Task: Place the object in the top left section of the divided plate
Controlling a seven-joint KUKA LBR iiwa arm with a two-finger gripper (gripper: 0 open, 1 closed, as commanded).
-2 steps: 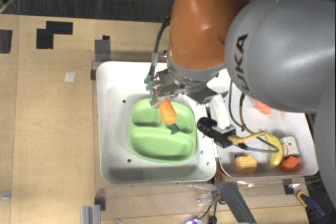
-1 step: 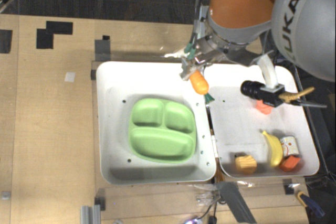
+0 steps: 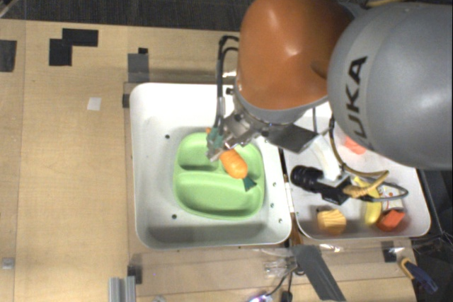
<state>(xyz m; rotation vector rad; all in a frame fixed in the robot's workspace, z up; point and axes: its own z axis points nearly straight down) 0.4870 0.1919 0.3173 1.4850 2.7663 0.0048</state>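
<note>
Two white bins: a left bin [image 3: 150, 173] and a right bin [image 3: 423, 219]. One green divided plate [image 3: 205, 194]. One orange toy carrot [image 3: 234, 164]. Three small toys: one tan toy [image 3: 330, 221], one yellow toy [image 3: 371, 213], one orange-red toy [image 3: 391, 221].

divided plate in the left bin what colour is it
The divided plastic plate is light green all over, seen best in the camera view from above.

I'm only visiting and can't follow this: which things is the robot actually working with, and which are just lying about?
Part of the job: gripper; orange carrot; green divided plate.

Lying about, in the right bin: yellow block; yellow piece; orange-red piece.
</note>
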